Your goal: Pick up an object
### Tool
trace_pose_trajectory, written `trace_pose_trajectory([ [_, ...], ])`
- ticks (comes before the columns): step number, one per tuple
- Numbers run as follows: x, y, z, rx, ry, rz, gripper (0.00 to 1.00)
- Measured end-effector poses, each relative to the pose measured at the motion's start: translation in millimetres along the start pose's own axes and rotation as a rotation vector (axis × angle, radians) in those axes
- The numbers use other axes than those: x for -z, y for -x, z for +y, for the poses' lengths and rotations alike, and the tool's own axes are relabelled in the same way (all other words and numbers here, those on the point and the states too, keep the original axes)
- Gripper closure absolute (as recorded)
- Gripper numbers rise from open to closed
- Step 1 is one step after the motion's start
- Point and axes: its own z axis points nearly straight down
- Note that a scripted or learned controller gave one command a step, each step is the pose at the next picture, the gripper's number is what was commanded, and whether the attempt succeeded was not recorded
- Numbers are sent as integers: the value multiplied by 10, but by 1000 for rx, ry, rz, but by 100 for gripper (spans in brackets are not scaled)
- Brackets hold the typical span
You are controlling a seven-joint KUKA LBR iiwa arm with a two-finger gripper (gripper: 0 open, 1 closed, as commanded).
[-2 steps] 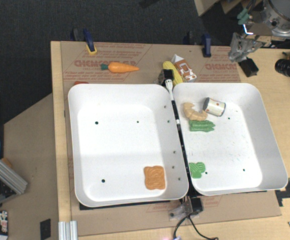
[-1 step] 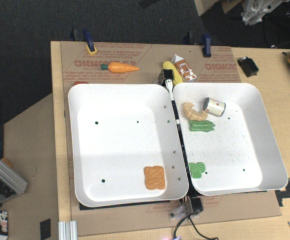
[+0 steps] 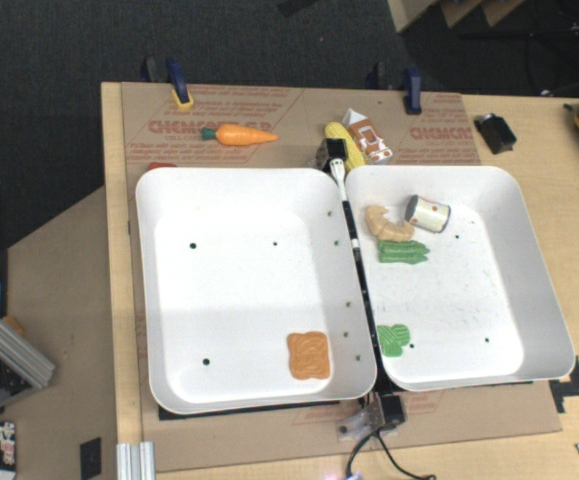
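We cannot tell how the fingers stand. Our likeliest pick, the small tin can (image 3: 428, 213), lies on its side in the right bin (image 3: 529, 268), touching a tan toy pastry (image 3: 388, 223): light, rigid, smooth, prone to roll, so we'd pinch across its cylinder. Nearby lie soft-looking green pieces (image 3: 402, 253).

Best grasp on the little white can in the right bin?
The white can lies on its side, axis roughly left-right, its grey end facing left toward the tan piece. Probably come straight down and close across the middle of its round body, fingers on the far and near sides; gripping along the axis risks it rolling or bumping the tan piece.
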Motion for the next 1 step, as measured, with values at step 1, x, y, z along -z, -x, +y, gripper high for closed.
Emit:
trace_pose_trajectory([
  [1, 5, -685, -965, 14, -6, 9, 100],
])
